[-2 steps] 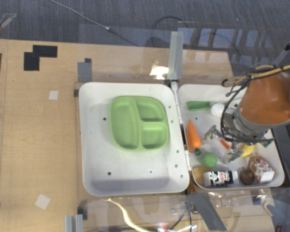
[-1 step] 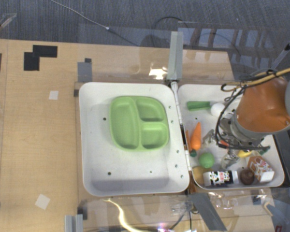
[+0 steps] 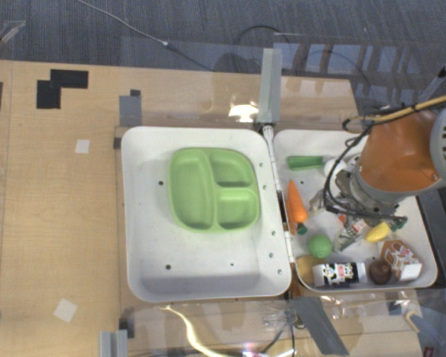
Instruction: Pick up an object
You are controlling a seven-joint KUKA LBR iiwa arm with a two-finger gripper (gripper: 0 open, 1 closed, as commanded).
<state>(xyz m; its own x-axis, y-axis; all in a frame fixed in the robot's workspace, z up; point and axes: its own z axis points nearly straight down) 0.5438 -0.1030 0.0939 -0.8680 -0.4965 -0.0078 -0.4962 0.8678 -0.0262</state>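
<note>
Pale wooden worktop [image 3: 52, 222] fills the left and middle of the scene, with grey carpet [image 3: 171, 13] along the far edge and a thin cable [image 3: 104, 13] trailing across it. Black squares [image 3: 59, 86] mark the far left of the worktop.

Two shallow white bins sit side by side, touching along a shared edge. The left bin [image 3: 149, 274] holds a green divided plate [image 3: 212, 190] with three compartments, lying flat near its middle. Bare white floor surrounds the plate on every side, widest on the near side.

The right bin [image 3: 312, 143] is crowded. A green stick-shaped toy [image 3: 305, 162] lies near its far edge. An orange carrot [image 3: 296, 204] lies along the left wall, just beside the shared edge. A green ball [image 3: 320, 246] sits nearer, and a black and white bottle [image 3: 339, 274] lies on its side against the near wall; its label print is too small to read. A yellow piece [image 3: 377, 233] lies to the right of the ball, and a dark brown round item [image 3: 380, 272] and a brown and white packet [image 3: 401, 257] sit in the near right corner.

The grey arm [image 3: 398, 158] with its orange band reaches in from the right and hangs over the right bin, covering much of its far right part. Part of the letters "KU" shows on its grey casing. The gripper [image 3: 354, 225] points down among the items, close to the yellow piece; I cannot tell whether it is released or clenched.
</note>
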